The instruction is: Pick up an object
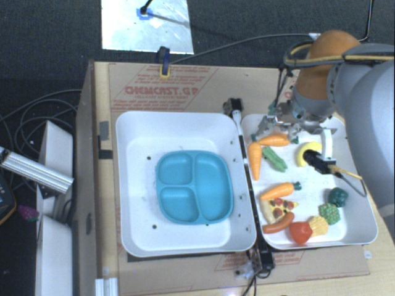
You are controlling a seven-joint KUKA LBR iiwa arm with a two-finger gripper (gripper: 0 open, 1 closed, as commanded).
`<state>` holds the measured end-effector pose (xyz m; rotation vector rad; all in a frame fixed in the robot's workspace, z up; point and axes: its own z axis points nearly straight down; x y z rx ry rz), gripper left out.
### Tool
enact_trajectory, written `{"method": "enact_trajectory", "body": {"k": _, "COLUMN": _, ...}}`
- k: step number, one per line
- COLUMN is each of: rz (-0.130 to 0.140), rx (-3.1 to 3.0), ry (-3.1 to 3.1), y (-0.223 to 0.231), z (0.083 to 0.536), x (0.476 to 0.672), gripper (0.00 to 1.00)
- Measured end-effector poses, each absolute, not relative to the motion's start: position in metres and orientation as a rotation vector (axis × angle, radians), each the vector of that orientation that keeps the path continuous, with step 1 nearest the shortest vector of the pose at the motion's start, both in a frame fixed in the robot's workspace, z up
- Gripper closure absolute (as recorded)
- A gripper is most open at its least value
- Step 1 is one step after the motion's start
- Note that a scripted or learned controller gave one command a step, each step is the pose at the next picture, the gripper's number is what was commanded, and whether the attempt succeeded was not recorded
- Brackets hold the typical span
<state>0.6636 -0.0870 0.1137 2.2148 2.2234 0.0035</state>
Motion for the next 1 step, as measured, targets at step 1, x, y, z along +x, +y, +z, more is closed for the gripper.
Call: {"method": "enact_trajectory", "body": {"k": 1, "rz": -0.001, "rx": 2.219, "ry": 2.220, "y": -0.0854, "z": 0.0846, "x": 0.6052, "gripper": 0.00}}
